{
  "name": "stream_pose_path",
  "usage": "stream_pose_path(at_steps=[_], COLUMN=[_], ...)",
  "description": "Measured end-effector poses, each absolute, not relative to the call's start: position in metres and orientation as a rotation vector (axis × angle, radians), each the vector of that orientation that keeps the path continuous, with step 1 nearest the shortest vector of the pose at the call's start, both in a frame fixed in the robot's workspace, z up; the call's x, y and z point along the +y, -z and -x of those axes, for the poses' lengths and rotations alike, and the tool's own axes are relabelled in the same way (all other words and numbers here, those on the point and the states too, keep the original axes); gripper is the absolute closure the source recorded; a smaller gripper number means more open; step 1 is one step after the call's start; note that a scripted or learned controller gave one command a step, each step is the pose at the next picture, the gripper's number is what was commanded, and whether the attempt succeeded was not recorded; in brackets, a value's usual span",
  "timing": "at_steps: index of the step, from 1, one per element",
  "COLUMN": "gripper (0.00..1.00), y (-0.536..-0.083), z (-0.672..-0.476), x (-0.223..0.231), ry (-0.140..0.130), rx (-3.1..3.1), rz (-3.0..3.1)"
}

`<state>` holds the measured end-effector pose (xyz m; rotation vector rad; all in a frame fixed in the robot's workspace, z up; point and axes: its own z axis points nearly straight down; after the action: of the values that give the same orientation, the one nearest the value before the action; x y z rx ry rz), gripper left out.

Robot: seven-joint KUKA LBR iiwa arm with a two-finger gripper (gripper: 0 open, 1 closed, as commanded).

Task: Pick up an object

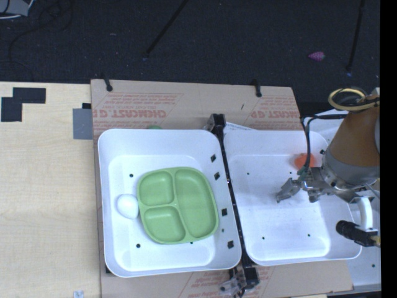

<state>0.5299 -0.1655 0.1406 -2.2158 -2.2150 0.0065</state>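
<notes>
Dark carpeted floor (pixel 186 30) across the top, crossed by thin black cables (pixel 167 23) and a small purple scrap (pixel 317 56). Below it, pale wood-grain worktop (pixel 43 197) on the left, marked with black tape pieces (pixel 25 101) and a grey square (pixel 81 123). Brown cardboard sheet (pixel 186 104) with reversed red print lying flat on the worktop. Even, soft light, no hard shadows.
</notes>
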Motion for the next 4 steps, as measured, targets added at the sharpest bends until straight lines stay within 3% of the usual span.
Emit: stream_pose_path(at_steps=[1, 2, 4], gripper=[0.0, 1.0, 1.0], y=[-0.087, -0.1, -0.199], z=[-0.529, -0.529, -0.511], x=[-0.164, -0.165, -0.166], ry=[-0.005, -0.003, 0.002], rx=[-2.216, -2.212, -2.224], rz=[2.218, 2.223, 2.222])
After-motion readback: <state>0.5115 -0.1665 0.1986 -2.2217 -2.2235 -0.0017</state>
